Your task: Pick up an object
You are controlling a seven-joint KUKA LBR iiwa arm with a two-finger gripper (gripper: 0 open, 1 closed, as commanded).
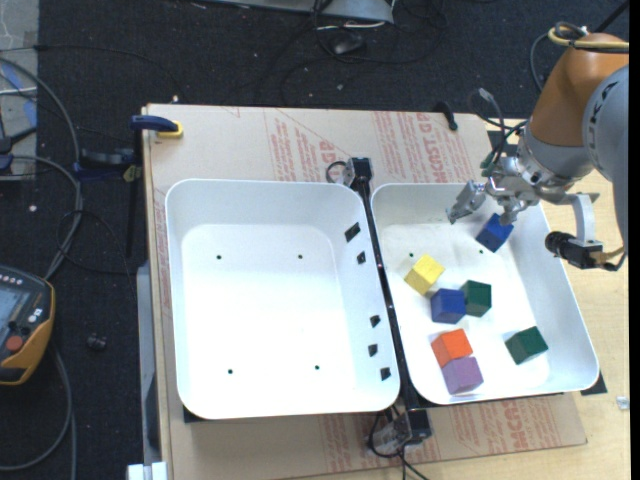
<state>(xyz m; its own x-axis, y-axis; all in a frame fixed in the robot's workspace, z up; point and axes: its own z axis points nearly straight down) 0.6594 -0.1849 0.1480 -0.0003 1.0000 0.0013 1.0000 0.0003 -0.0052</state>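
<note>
1 blue block [494, 234] under gripper [487, 204].

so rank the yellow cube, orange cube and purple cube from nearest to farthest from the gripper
From the gripper, in the right white bin:
1. Yellow cube, below-left of it, mid-bin.
2. Orange cube, lower down.
3. Purple cube, by the near rim.

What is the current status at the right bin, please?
Tool over right bin, far end. Blue block just below it, grasp unconfirmed. Six more blocks nearer the camera, clear of it.
</note>
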